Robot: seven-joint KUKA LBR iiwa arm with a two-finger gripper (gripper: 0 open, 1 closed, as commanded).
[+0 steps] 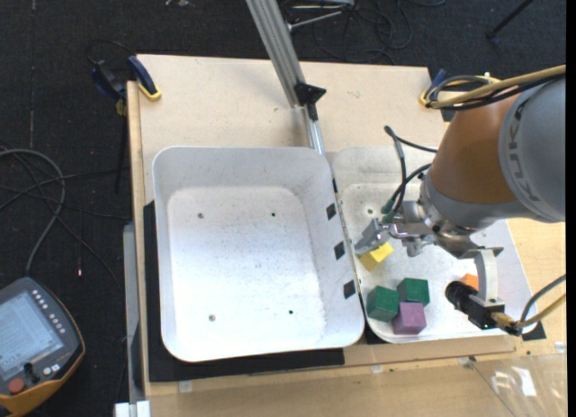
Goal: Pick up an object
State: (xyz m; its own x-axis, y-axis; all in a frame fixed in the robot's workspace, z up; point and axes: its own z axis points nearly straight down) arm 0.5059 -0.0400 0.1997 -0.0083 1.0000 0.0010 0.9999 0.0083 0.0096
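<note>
**Pincer low over the yellow block in the right bin**

The gripper point(376, 242) sits down in the right bin point(360, 176), its metal fingers reaching left toward the wall shared with the left bin point(180, 172). A yellow block point(376, 254) lies right at the fingertips, partly under them. Whether the fingers are spread or pressed onto the block cannot be told from this slanted view, so no hold on it can be claimed.

To do this step well, I judge the fingers should straddle the yellow block squarely, one on each flat side, and close before any lift; a grip on a corner would likely let it twist out. The lift should go straight up.

Room is tight on the left: the block lies near the dividing wall, so there is little space for a finger on that side. Toward the near rim, two green blocks point(382, 303) point(415, 291) and a purple block point(409, 317) cluster together, touching or nearly so, a little apart from the yellow one. An orange piece point(468, 281) lies further right, by the arm's cabling. The far part of the right bin offers open floor.
</note>
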